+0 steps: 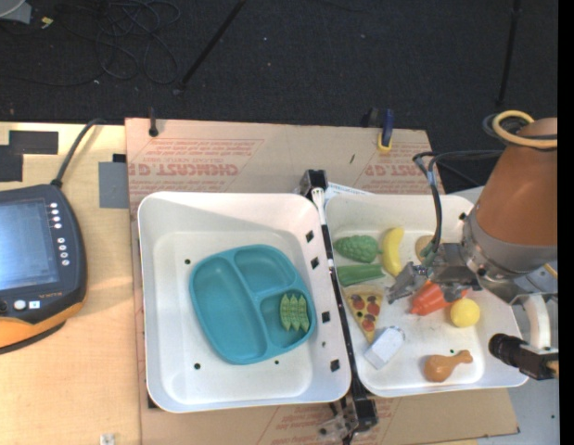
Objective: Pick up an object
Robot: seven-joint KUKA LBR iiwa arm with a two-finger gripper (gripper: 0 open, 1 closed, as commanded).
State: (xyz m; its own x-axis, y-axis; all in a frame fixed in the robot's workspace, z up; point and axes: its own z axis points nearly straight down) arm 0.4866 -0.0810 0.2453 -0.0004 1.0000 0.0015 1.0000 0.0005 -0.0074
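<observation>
And we're right down in the right-hand white bin (491,378) with the two-finger gripper (426,281), low over the toys, and whether it is pinching anything I cannot tell, since the dark metalwork hides the tips. Touching it at about four o'clock lies the small orange-red plastic pepper (429,298), the likeliest pick by my judgement, tilted with its tip toward seven o'clock. Just beside that, at three o'clock, sits a round yellow plastic lemon (465,313). Out at eleven o'clock from the gripper stands the curved yellow plastic banana (392,249), with a knobbly green plastic vegetable (357,247) and a flat green pod (359,273) farther toward nine. At seven o'clock lie the pizza-slice toy (364,306) and a pale white block (386,346); at five, the brown plastic drumstick (447,365). It's a scattered heap, loose toys lying as they fell. Room is tight: neighbours crowd the pepper on both sides, though straight up looks open. The bin's far wall and the divider stand well apart. Over at nine o'clock, the left white bin (166,248) holds a teal divided plastic plate (235,304) bearing a green ridged piece (294,311).
</observation>
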